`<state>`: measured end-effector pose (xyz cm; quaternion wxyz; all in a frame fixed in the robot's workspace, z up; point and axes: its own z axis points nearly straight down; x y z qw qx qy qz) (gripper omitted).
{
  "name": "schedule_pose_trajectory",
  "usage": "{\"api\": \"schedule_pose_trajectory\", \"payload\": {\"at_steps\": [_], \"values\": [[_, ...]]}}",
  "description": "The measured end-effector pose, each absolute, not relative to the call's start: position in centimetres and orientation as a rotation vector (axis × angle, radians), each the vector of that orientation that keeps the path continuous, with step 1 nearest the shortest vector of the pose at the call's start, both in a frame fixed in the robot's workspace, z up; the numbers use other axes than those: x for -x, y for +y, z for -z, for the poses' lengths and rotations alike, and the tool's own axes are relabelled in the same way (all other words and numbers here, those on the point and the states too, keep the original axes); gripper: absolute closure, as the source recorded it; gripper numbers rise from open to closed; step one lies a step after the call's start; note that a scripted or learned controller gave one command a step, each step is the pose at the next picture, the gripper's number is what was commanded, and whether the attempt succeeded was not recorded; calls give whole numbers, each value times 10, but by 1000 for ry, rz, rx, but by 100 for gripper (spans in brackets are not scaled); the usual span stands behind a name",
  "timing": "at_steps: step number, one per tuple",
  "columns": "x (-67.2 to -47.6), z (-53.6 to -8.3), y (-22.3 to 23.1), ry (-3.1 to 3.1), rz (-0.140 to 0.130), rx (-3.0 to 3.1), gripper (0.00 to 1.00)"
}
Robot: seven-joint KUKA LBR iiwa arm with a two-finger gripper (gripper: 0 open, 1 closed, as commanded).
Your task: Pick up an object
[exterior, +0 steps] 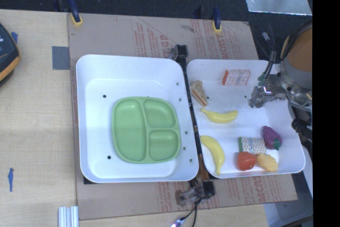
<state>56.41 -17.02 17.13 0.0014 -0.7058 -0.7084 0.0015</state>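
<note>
The right bin (212, 68) holds two yellow bananas (219, 116) (213, 152), a sandwich piece (199, 93), an orange-and-white box (236, 77), a purple eggplant-like toy (271, 137), a red tomato (246, 160), a yellow toy (268, 162) and a green-edged white packet (251, 144). My gripper (259, 97) hangs over the right bin's far right side, just right of the box and above the eggplant toy. Nothing shows between its fingers.
The left bin (90, 69) holds a green divided plate (145, 128). Blue clamps (75, 12) (216, 17) pin the cardboard sheet at the back. A yellow-black device (6, 56) lies at the far left edge of the bench.
</note>
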Motion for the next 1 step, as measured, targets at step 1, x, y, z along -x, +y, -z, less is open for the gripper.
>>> {"api": "schedule_pose_trajectory", "payload": {"at_steps": [1], "values": [[-580, -213, -103, -2226, -2, 2214, 100]]}}
